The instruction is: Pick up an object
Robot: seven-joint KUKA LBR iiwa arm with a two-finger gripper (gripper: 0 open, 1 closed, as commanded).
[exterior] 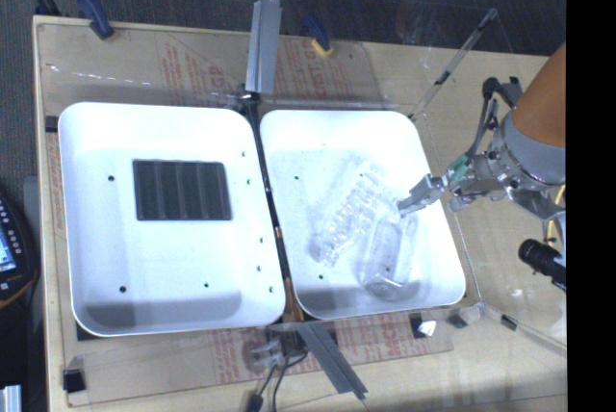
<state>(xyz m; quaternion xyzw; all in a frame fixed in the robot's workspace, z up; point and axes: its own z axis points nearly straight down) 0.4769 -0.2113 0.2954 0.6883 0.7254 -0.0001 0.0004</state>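
On the desk (500,343), the right bin (289,160) holds a clear glass (383,261) lying on its side nearest the camera, with a clear ridged plastic tray (345,213) just beyond, touching it. The gripper (416,198) hangs over that bin's right edge beside the tray, nothing visibly between its fingers; their spread cannot be told. The left bin (87,208) holds a dark ribbed block (182,190).

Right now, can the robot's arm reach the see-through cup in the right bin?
Probably yes. The gripper hovers just above the clear cup, beside the clear ridged tray, and nothing lies between them.
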